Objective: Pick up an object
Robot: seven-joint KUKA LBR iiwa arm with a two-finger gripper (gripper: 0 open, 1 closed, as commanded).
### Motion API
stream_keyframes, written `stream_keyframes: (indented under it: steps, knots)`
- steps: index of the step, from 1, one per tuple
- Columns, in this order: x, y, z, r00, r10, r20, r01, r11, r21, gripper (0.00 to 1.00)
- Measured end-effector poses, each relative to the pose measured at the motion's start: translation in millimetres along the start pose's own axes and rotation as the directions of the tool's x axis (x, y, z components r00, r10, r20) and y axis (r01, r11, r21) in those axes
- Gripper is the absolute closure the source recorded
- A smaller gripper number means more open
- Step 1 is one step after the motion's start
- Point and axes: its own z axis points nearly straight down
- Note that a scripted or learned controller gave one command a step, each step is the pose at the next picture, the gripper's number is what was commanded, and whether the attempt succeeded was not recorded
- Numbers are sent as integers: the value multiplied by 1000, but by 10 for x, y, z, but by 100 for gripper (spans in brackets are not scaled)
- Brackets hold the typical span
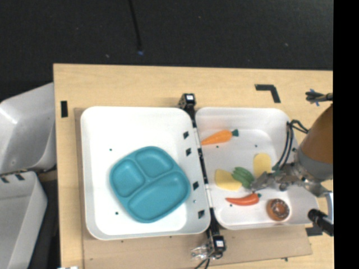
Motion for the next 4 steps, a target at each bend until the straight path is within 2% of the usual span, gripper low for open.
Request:
stream_keyframes:
  steps: [1, 3, 4]
  knots:
    - [-10, 17, -139, 1000, 4, 1, -4, 1000, -7, 100]
    - [32, 3, -1389, 1000, -4, 4, 4, 1000, -12, 100]
    - [21, 14, -1451, 1000, -5, 1, 5, 1000, -6, 100]
